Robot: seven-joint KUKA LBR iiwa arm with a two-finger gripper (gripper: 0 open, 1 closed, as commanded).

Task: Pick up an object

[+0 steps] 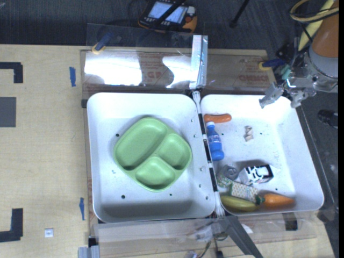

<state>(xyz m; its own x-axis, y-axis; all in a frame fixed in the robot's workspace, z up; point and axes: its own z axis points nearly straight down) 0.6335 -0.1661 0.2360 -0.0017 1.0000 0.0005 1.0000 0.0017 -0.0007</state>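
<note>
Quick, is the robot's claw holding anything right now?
End effector: nothing is between its fingers; it hangs above the right bin's far corner. Open or closed cannot be told.

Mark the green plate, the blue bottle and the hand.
green plate (152, 152): camera view, middle divider.
blue bottle (215, 145): camera view, middle of body.
hand (281, 96): camera view, between its fingertips.

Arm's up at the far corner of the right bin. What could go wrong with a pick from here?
1. Banana, carrot and a black-and-white toy crowd the right bin's near edge; a grasp may catch two or slip.
2. The bottle lies against the divider wall, leaving little finger room.
3. The gripper hovers far from them all.
</note>
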